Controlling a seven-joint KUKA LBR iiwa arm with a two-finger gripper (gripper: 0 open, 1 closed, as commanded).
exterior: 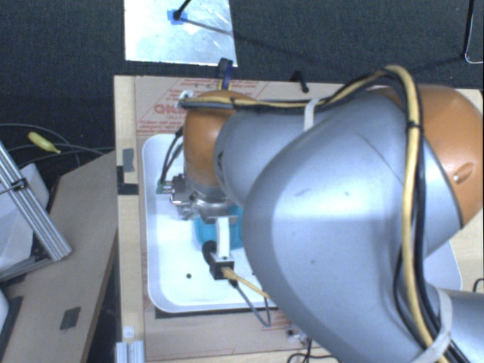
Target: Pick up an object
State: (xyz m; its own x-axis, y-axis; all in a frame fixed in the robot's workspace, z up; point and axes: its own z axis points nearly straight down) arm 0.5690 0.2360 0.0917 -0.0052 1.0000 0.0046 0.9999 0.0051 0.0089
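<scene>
A: Cam view, quick. Where's the arm?

B: Comes in from the right and is very big in the frame. Grey link and orange band cover the right bin and most of the bench. The gripper hangs over the left bin, approx. mid-way between its far and near edges.

A: Open or closed?

B: Can't tell, the wrist body hides its tip from above.

A: The object?

B: Blue thing, on the left bin's floor, right under the gripper. Whether they touch, can't say. Just a patch of blue shows below the wrist, w/ the arm over its right part.

A: Long axis? Which way does it point?

B: Can't tell, too much is covered. The visible bit has a straight-ish left edge running far-to-near, no more than that.

A: Anything else in that bin?

B: A small dark speck on the floor, toward the near edge, apart from the blue thing.

A: Off the bench?

B: Shiny silver sheet beyond the far edge, and a metal rail at left.
</scene>
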